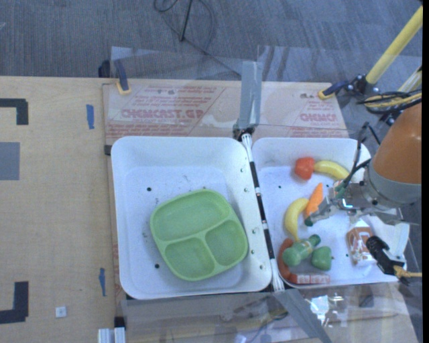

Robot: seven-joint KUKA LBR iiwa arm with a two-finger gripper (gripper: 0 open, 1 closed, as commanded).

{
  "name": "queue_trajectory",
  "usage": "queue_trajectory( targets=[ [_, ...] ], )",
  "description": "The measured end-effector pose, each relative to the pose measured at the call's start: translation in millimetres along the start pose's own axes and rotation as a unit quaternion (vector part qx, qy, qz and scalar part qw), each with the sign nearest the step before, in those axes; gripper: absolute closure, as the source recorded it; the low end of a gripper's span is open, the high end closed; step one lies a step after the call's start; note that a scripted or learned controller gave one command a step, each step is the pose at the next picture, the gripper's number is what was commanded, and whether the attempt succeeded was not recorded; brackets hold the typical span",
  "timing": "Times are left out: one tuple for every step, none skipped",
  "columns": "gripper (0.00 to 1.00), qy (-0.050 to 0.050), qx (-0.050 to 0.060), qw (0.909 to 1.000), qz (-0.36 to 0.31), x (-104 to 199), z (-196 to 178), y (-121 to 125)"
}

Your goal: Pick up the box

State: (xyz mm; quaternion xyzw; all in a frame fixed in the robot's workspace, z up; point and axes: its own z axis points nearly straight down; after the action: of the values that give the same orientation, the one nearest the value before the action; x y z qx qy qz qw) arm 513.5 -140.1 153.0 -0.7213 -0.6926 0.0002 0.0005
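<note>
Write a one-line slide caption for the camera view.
Gripper hovers beside carrot in right bin; box lies untouched.

Grey carpet floor (67, 33) beyond a plywood bench (47, 201) — cardboard sheet (174, 110), black cable (184, 20), blue tape (90, 116).

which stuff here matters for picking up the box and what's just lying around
For the job:
box, white and orange, right bin
gripper, above the carrot

Just lying about:
carrot
two bananas
tomato
green bottle
green pepper
green divided plate, left bin
</note>
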Motion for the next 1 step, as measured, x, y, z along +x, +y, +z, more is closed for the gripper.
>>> queue_trajectory(
  targets=[
    [1.00,-0.001,-0.002,1.0000,0.001,-0.8,-9.9,0.7]
  ],
)
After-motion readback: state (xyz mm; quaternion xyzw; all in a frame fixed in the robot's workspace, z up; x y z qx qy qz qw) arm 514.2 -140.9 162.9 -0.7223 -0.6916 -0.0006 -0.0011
